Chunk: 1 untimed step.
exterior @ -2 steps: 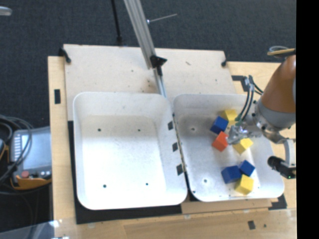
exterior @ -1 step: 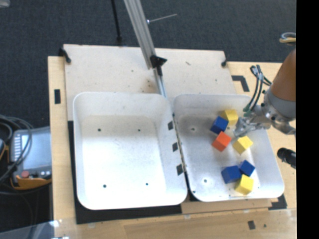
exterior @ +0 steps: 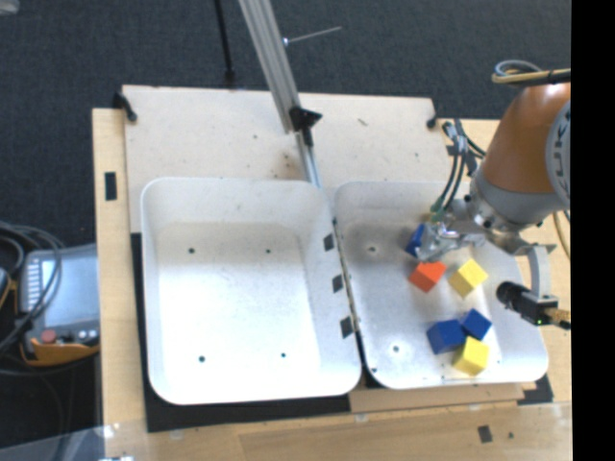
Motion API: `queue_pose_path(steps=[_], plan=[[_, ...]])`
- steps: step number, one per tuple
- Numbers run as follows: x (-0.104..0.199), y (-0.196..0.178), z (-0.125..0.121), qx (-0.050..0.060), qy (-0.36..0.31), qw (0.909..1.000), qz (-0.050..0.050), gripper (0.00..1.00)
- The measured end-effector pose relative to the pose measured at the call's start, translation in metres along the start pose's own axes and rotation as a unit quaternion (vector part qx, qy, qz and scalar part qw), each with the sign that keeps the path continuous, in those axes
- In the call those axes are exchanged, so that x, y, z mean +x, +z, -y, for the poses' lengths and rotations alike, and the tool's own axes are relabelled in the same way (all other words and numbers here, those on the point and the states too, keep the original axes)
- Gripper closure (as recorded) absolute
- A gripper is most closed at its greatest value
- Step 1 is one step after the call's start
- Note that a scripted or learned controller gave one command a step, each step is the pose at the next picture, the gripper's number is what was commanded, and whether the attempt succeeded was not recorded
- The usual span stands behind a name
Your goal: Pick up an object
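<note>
Blocks (exterior: 452, 305) crowd the right bin's (exterior: 380, 353) near corner; its left half lies open.

Dark grey carpet floor (exterior: 404, 36) surrounds the pale wooden bench (exterior: 221, 128).

A robotics lab: a plywood bench (exterior: 269, 113) on dark carpet (exterior: 96, 36) bears two white bins (exterior: 240, 286), with an aluminium camera mast (exterior: 269, 46), loose cables (exterior: 14, 257) and a control pendant (exterior: 58, 301) at the side
</note>
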<state>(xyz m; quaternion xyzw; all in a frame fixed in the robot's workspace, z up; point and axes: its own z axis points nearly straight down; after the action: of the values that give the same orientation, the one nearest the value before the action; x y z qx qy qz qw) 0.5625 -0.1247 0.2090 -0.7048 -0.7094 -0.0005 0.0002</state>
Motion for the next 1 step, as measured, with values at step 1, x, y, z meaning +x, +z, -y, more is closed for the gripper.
queue_pose_path(steps=[1], plan=[[0.0479,-0.0079,-0.0187,-0.001,-0.001,1.0000,0.000,1.00]])
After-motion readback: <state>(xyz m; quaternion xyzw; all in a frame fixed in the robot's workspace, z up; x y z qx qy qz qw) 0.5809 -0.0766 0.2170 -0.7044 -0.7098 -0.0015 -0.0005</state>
